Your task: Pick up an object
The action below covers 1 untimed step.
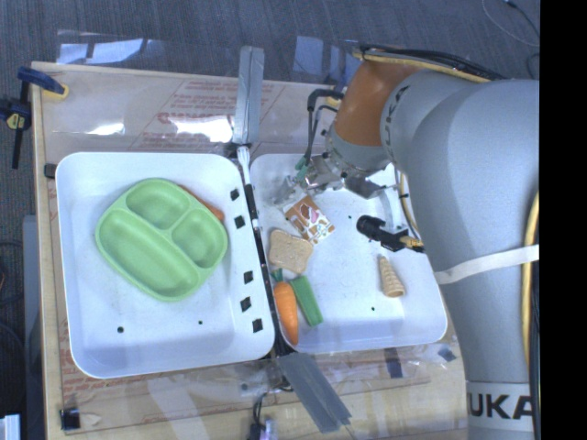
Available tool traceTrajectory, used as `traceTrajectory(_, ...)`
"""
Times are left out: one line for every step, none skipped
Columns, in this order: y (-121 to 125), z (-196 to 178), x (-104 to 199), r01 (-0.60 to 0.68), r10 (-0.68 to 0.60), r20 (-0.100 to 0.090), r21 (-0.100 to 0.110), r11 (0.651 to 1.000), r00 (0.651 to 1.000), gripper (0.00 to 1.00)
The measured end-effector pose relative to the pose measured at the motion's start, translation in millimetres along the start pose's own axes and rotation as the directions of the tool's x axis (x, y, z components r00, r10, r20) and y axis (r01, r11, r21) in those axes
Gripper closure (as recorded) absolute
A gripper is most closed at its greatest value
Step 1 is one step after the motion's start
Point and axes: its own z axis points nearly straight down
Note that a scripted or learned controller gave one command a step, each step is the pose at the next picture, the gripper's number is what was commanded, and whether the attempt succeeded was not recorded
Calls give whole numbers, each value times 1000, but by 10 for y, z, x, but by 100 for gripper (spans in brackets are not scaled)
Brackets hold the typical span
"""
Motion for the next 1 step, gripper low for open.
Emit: traceTrajectory(-140,-966,-53,-138,138,2,-6,990,990,100)
